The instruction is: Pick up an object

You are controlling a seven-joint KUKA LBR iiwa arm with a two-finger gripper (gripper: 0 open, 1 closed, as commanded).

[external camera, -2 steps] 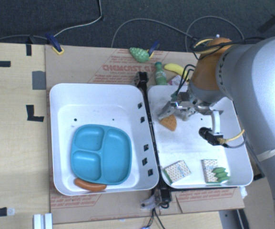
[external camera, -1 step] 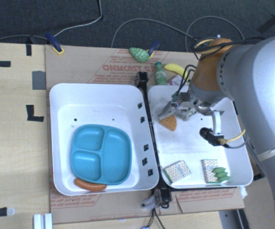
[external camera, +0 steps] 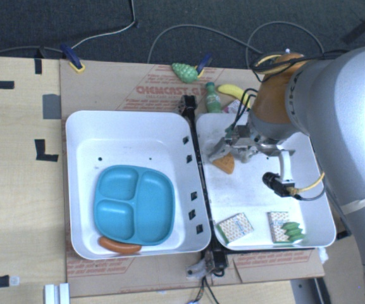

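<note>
near the front rim of the right bin [external camera: 321, 230] lie a patterned packet [external camera: 234, 227] and a packet of green pods [external camera: 286, 228]. in the left bin [external camera: 81, 170], an orange sausage [external camera: 119, 246] rests against a blue divided plate [external camera: 135, 204]. farther back, the hand [external camera: 225, 151] sits low over an orange-brown wedge [external camera: 224, 164], the probable target, near the bin divider. whether the hand is spread or closed cannot be told. risk: the wedge lies partly under the hand; an off-centre closure could push it aside. beyond the bins, a green bottle [external camera: 212, 98] and a banana [external camera: 231, 91] lie on the table [external camera: 18, 170].
</note>
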